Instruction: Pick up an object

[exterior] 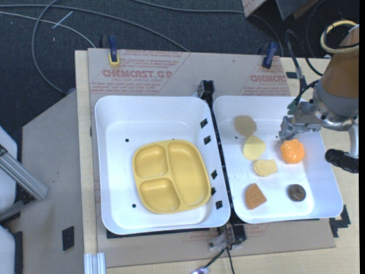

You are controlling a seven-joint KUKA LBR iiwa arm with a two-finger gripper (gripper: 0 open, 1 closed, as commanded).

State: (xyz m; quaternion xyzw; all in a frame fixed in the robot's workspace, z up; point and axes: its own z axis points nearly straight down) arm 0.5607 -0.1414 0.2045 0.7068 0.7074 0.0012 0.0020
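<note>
My end effector (293,127) hangs low over the right bin (325,207), just above and touching the orange fruit (292,152), though whether it is spread or pinched I cannot tell, while the yellow divided tray (170,176) sits in the left bin (114,124).

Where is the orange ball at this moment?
The orange ball lies in the right bin, near its far right side, just below the tool and to the right of the pale yellow piece.
</note>
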